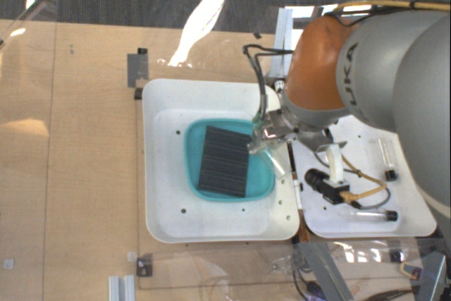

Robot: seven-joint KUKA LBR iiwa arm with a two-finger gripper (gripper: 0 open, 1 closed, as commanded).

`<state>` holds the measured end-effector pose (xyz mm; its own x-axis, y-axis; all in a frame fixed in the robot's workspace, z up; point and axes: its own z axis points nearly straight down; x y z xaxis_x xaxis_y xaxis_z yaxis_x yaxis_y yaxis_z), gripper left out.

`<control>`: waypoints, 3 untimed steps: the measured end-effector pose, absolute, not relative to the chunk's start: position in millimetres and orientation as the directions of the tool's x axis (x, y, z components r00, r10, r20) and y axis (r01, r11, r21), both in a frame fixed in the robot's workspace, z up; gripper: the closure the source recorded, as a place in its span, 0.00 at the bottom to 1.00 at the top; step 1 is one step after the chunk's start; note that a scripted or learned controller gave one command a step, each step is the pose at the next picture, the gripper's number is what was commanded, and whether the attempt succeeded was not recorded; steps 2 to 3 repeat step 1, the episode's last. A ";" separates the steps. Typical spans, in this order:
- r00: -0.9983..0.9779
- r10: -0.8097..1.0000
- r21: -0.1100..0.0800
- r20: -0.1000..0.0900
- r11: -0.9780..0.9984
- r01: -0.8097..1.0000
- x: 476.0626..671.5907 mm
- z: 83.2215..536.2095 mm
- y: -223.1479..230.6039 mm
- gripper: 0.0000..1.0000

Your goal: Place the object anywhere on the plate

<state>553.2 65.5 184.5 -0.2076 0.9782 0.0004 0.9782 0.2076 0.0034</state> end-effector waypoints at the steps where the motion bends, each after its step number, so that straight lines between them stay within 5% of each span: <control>1: -0.207 0.978 0.004 0.000 0.207 0.978 553.3 184.6 65.1 0.00; 3: -0.207 0.978 0.004 0.000 0.207 0.978 553.3 184.6 65.1 0.00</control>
